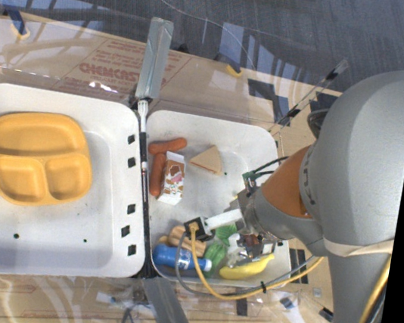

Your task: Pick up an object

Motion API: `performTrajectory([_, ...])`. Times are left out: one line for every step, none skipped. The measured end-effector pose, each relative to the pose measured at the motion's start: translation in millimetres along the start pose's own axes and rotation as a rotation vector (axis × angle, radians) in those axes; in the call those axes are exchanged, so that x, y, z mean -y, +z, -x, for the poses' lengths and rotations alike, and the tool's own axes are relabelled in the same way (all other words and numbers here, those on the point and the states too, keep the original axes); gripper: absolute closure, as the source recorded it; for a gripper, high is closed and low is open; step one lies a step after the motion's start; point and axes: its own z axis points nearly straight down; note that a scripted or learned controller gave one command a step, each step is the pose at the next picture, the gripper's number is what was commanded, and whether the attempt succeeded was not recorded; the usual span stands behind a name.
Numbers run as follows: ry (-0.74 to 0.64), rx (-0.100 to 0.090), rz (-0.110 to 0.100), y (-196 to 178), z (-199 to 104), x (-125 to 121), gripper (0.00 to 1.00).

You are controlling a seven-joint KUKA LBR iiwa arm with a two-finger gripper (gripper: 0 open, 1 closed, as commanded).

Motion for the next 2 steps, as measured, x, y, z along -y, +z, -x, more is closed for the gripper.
performTrajectory([0.002,0.023,-0.013,7.2,-64.4,47.7,0.00])
performTrajectory([-0.001,0.032,-0.016,-1.0,-62.1,46.5,1.00])
